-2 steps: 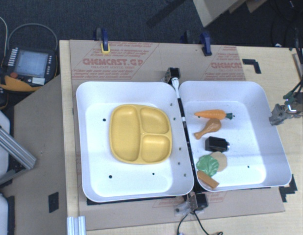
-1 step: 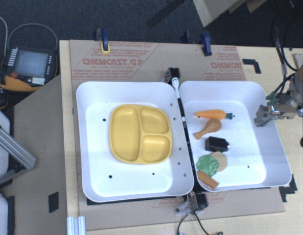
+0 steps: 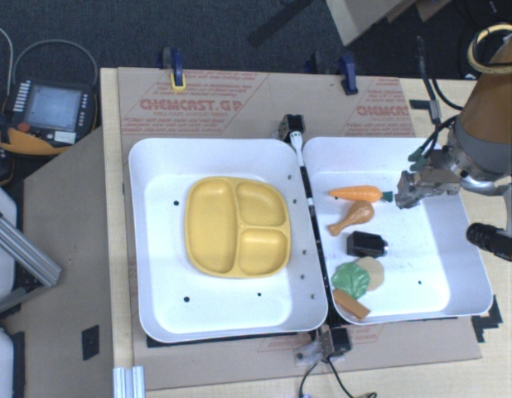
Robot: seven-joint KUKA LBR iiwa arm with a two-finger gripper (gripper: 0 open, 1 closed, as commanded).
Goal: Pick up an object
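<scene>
The right bin (image 3: 438, 272) holds several toy foods. An orange carrot (image 3: 355, 194) lies near its upper left with its green tip pointing right. Below the carrot lies a tan chicken drumstick (image 3: 353, 216), then a small black block (image 3: 366, 243). Lower down, a green leafy piece (image 3: 350, 279) rests against a beige disc (image 3: 374, 270), and a brown sausage-like piece (image 3: 352, 306) sits by the front rim. My gripper (image 3: 409, 192) hangs over the right bin, just right of the carrot's green tip. Nothing is visibly held.
The left bin (image 3: 156, 222) carries a yellow three-compartment plate (image 3: 238, 225). A black divider strip (image 3: 310, 214) runs between the bins. The arm (image 3: 488, 123) reaches in from the right, with cables near its wrist. A black cylinder (image 3: 493, 240) juts in at the right edge.
</scene>
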